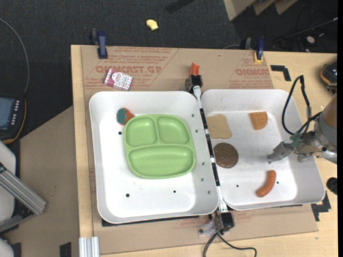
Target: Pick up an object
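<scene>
We place this moment in the approach step. The gripper (278, 153) sits low at the right of the frame, inside the right bin (242, 98); we cannot tell how its fingers stand. Nothing is seen between them. The sausage (266, 183) lies just below it toward the lower right, the brown disc (225, 156) well to its left. The next move calls for centring over one item, then descending
</scene>
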Robot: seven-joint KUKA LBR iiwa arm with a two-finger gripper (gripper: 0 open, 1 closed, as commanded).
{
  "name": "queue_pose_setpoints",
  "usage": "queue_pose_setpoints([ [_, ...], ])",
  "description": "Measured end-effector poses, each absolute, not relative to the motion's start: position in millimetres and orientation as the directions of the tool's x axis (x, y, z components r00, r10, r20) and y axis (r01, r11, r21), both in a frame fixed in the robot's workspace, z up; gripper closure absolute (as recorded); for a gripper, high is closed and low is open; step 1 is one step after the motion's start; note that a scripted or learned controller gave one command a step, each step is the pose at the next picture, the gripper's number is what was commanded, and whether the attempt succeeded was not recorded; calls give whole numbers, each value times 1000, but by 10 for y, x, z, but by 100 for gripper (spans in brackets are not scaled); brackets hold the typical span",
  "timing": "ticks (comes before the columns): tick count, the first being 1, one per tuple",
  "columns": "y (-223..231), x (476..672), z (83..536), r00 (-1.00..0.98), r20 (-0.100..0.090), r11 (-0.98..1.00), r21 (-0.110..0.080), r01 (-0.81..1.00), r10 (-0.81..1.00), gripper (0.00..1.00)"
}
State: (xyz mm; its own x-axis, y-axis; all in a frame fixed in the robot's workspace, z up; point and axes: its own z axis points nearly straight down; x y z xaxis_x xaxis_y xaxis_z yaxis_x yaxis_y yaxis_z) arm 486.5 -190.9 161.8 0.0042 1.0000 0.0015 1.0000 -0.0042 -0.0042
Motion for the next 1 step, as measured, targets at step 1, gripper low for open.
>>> queue_pose_setpoints([
  [1, -2025, 4784, 1405, 2, 1, -2, -3, 1000, 1000, 0],
])
